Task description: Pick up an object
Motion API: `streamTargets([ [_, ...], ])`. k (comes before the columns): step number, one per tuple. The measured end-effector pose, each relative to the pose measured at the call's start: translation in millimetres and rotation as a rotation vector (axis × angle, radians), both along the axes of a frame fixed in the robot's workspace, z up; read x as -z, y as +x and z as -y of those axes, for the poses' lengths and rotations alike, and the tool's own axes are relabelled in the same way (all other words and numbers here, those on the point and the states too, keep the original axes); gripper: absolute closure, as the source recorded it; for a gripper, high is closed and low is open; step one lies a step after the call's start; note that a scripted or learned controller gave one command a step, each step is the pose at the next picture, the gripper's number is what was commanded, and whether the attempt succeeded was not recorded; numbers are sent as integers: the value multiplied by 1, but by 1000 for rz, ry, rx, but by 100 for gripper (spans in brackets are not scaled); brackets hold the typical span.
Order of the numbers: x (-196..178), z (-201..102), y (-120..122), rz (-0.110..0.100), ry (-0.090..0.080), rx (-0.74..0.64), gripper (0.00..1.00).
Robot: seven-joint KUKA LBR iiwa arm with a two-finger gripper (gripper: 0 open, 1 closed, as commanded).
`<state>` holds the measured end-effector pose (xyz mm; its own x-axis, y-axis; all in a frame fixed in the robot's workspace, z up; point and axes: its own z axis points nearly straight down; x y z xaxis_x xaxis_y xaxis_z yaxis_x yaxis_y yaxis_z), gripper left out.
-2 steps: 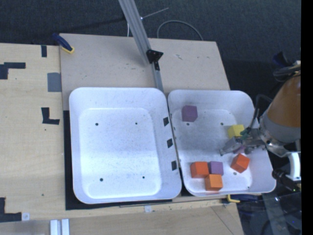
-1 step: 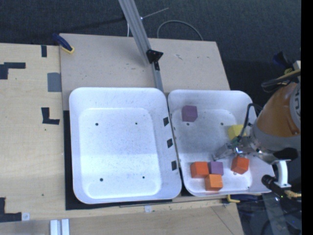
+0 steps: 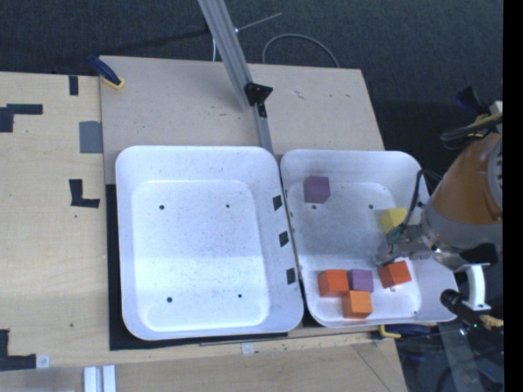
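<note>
My gripper [image 3: 395, 246] reaches into the right bin [image 3: 347, 163] from the right, low over its right side. An orange-red cube [image 3: 396, 274] sits just in front of the gripper's tip, touching or nearly touching it. A yellow block [image 3: 394, 217] lies just behind the gripper, partly hidden by the wrist. Near the bin's front are an orange cube [image 3: 333, 282], a small purple cube [image 3: 360, 280] and another orange cube [image 3: 357, 304]. A larger purple cube [image 3: 316, 189] rests at the back left of this bin.
The left bin [image 3: 131, 219] stands beside the right one, their rims meeting in the middle. A grey metal pole [image 3: 225, 35] slants down from the top to the bins' back edge. The arm's orange band [image 3: 470, 194] hangs over the right bin's right rim.
</note>
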<state>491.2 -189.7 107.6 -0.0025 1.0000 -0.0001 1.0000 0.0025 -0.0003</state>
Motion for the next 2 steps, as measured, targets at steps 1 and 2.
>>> streamTargets([
  [1, -46, -8, -2, 3, 0, 0, 100],
  [2, -90, -4, -5, 3, -1, 1, 100],
])
